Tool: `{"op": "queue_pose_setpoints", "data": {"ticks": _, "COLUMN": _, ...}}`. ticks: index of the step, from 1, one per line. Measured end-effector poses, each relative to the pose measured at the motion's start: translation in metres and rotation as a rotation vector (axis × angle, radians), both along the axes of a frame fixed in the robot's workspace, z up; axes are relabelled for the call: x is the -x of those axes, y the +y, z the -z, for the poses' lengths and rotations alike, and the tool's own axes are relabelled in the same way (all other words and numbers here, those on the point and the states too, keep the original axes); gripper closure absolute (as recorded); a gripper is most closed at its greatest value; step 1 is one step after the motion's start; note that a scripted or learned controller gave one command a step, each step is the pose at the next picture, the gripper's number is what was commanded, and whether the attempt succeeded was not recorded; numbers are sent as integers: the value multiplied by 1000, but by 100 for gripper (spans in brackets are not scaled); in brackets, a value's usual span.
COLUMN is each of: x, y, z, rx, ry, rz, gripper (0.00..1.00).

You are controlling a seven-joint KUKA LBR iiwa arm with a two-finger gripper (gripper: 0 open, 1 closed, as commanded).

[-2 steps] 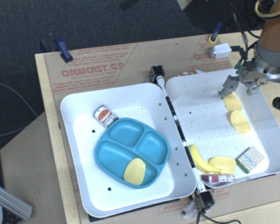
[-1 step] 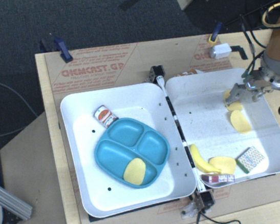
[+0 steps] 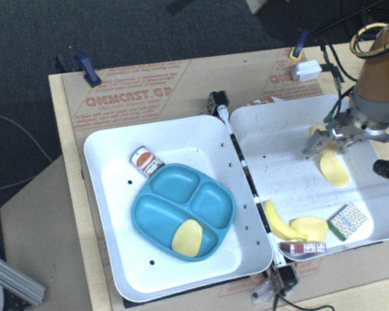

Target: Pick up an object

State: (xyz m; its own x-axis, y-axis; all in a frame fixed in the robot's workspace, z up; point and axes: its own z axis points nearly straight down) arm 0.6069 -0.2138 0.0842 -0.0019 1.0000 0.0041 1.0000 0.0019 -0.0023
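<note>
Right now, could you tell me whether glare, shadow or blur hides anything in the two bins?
Camera view: even, soft light and faint shadows; the blue plate and banana read sharply. The white bins look bright but not washed out. The gripper is slightly soft, and its fingers are hard to read.

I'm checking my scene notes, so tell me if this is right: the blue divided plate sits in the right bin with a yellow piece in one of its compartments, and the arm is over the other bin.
Not quite: the blue divided plate sits in the left bin, not the right. The camera view shows this. The rest holds: a yellow piece lies in one of its compartments, and the arm is over the other bin, the right one.
</note>
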Motion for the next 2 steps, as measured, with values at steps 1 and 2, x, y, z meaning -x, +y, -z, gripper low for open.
{"op": "queue_pose_setpoints", "data": {"ticks": 1, "x": -1, "y": -1, "z": -11, "rx": 3, "ry": -2, "rz": 0, "gripper": 100}}
{"op": "queue_pose_setpoints", "data": {"ticks": 2, "x": -5, "y": -10, "z": -90, "rx": 6, "ry": -5, "rz": 1, "gripper": 100}}
